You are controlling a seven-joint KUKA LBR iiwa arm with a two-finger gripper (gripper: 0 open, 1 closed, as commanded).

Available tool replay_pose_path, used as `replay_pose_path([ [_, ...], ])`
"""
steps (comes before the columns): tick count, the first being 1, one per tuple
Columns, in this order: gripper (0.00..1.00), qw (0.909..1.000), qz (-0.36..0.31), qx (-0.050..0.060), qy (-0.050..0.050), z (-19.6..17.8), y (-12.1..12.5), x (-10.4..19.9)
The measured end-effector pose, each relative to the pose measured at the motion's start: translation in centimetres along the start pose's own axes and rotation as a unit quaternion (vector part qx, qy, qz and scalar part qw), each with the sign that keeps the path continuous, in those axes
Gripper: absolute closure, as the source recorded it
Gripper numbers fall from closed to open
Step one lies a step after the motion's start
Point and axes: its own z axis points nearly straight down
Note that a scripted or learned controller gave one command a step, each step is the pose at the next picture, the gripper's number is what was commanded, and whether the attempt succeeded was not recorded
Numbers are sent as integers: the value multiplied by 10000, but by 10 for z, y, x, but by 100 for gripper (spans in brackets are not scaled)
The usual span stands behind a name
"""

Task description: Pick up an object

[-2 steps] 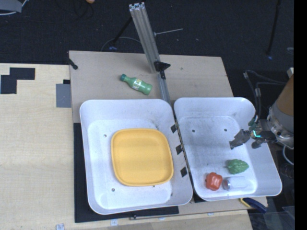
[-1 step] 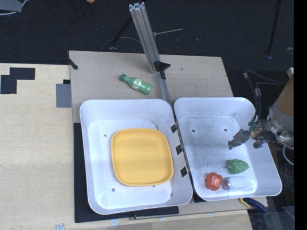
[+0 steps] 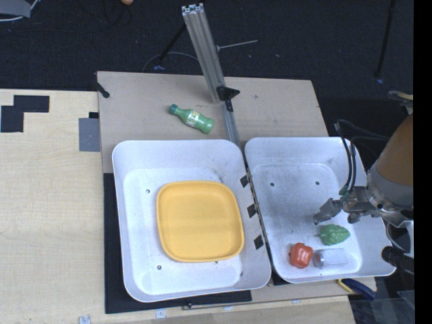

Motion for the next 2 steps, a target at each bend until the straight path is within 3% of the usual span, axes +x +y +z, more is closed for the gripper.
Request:
replay_pose_path([
  [1,0,10000,-1,0,2,49,7,-5],
  [2,0,10000,-3,-25,-7,72,7,-5],
])
